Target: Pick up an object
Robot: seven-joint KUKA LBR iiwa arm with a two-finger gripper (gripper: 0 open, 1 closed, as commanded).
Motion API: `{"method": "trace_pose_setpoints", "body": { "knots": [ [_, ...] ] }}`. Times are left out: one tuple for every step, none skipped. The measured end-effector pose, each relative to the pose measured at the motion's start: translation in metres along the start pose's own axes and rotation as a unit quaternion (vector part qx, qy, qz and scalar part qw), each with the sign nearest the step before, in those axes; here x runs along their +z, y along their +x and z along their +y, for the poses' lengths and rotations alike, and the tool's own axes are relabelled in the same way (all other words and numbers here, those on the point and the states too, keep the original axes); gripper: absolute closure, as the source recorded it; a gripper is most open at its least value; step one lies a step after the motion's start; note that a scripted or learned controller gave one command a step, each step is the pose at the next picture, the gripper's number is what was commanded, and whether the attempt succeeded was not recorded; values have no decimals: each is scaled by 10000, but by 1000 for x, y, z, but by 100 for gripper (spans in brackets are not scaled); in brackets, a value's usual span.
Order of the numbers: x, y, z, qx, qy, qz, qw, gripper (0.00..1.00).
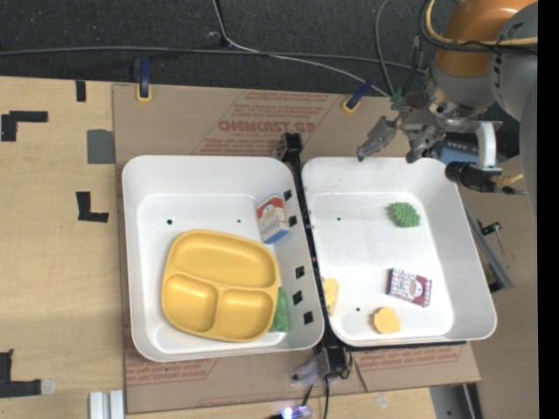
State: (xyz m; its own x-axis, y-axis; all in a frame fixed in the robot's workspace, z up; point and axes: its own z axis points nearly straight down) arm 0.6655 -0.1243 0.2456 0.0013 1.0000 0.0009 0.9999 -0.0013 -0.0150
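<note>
My gripper hangs over the far rim of the right bin, its two fingers spread open with nothing between them. In that bin lie a green knobbly object near the far right, a purple patterned packet, a small orange piece near the front and a yellow piece against the left wall. The left bin holds a yellow divided tray, a small white carton with red and blue print, and a green object beside the tray.
Black clips run along the seam between the two bins. The bins rest on a cardboard sheet on the wooden bench. Cables hang across the dark background at the back.
</note>
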Motion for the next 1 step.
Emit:
{"method": "trace_pose_setpoints", "body": {
  "knots": [
    [-9, 0, 2, -13, -67, -7, 10000, 0]
  ]
}}
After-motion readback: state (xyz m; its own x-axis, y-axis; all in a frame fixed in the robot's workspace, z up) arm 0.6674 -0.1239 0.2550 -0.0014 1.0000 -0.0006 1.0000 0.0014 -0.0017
